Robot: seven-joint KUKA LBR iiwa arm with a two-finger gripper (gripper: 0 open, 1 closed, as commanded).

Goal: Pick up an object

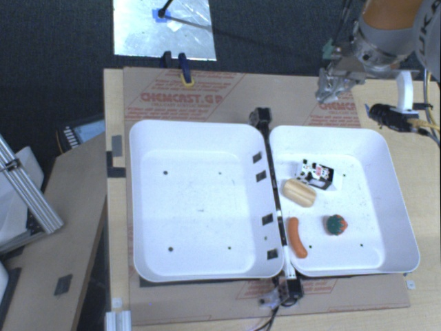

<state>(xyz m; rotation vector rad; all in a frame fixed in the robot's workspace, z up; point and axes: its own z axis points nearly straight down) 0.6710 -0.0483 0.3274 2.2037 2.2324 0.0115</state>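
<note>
Objects lie in the right bin (pixel 386 185), all toward its left half. Nearest, by the front-left corner, a smooth orange carrot (pixel 297 237) lies lengthwise along the divider. Just right of it sits a small rounded strawberry (pixel 335 224), red with a green top. Behind them a tan, oval bread roll (pixel 299 192) rests touching a flat black-and-white patterned block (pixel 316 173). The left bin (pixel 196 198) is glossy white plastic. Both stand on brown cardboard (pixel 186 92). Beyond the right bin's back edge the gripper (pixel 332 92) hangs above the cardboard, carrying nothing; its spread cannot be told.
</note>
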